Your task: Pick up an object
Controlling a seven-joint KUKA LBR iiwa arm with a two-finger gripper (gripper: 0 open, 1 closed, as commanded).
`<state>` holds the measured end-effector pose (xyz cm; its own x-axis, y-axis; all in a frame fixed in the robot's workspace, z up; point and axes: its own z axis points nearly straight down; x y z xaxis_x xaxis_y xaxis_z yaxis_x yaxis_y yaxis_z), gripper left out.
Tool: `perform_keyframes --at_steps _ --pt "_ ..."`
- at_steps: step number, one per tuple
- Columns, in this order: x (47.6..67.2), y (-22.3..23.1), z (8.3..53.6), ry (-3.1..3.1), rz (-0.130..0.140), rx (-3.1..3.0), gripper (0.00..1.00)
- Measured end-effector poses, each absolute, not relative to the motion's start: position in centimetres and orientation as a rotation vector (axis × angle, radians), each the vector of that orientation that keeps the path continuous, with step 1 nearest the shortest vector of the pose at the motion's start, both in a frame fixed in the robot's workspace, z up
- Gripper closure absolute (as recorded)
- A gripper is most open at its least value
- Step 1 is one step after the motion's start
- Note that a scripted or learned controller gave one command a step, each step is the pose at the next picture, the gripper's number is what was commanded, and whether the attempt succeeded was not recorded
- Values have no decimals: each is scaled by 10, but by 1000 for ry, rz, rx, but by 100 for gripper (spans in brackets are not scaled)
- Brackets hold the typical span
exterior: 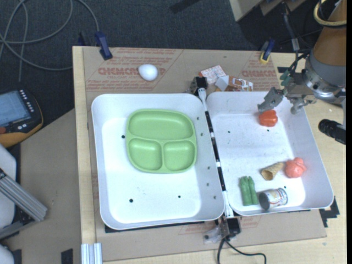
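Note:
In the right bin (308,147) lie a red tomato-like toy (268,117) at the back, an ice-cream cone with a pink scoop (284,169) to the right, a green pod (247,191) and a small can (273,197) at the front. My gripper (285,102) hangs over the back right of this bin. Its fingers (271,99) stand open and spread, with nothing between them. The red toy sits just below and left of the left finger, apart from it.
The left bin (110,164) holds a green divided plate (161,139). On the bench behind the bins are a white egg (147,71), some small wrappers (220,78) and two blue clamps (103,44) (267,50).

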<state>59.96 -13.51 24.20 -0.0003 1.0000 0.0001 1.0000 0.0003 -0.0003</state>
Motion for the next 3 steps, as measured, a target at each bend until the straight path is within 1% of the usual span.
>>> perform_keyframes --at_steps 1,2,3 --pt "638 -182 160 -2219 3 -2222 0" --pt "644 -191 94 -2218 3 -2220 0" --pt "667 -216 86 -2210 -4 -2204 0"
